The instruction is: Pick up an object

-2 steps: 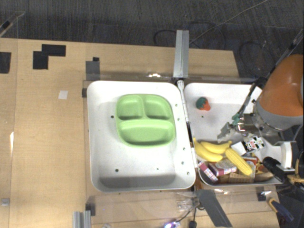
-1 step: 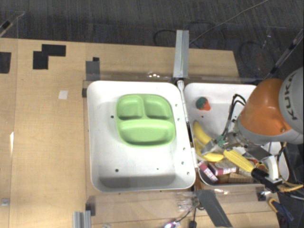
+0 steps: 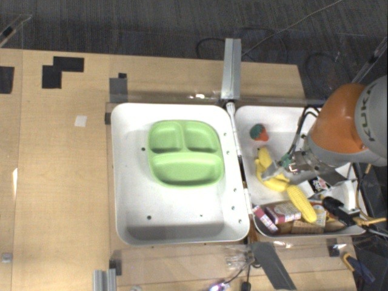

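While gripper (image 3: 290, 164) hovers, corn cob (image 3: 301, 203) points diagonally lower-right.

In the left bin (image 3: 124, 180): 1 divided plate (image 3: 183, 152), centred. In the right bin (image 3: 276, 119): strawberry (image 3: 259, 132) toward the far edge, bananas (image 3: 267, 171) mid-bin, corn (image 3: 301, 203) and boxes (image 3: 284, 216) along the near edge.

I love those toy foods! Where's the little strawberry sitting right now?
The strawberry lies in the right-hand bin, toward its far left corner, just beyond the bananas and apart from them.
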Motion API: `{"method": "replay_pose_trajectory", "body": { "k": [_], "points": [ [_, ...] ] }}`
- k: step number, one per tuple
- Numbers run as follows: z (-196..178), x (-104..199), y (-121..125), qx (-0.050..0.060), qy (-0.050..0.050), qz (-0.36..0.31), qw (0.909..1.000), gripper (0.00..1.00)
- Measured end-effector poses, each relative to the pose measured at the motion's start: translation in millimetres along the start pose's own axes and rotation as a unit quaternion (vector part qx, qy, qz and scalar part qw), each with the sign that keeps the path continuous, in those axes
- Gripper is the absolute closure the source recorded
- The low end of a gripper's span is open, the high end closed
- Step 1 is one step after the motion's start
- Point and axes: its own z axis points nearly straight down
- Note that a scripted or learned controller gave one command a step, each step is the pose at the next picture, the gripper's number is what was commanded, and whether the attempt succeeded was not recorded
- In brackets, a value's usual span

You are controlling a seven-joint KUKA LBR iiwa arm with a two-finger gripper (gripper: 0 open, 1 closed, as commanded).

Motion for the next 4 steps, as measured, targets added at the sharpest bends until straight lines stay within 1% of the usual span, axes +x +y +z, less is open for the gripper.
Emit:
{"method": "replay_pose_trajectory", "body": {
  "k": [1, 2, 3, 4],
  "points": [
    [2, -13, 101, -0.003, -0.003, -0.028, 0.9996, 0.0],
    [-6, -12, 100, 0.001, -0.002, -0.031, 0.9995, 1.0],
    [13, -14, 102, 0.01, 0.0, 0.069, 0.9976, 1.0],
    [17, -14, 100, 0.013, 0.001, 0.069, 0.9975, 0.0]
  ]
}}
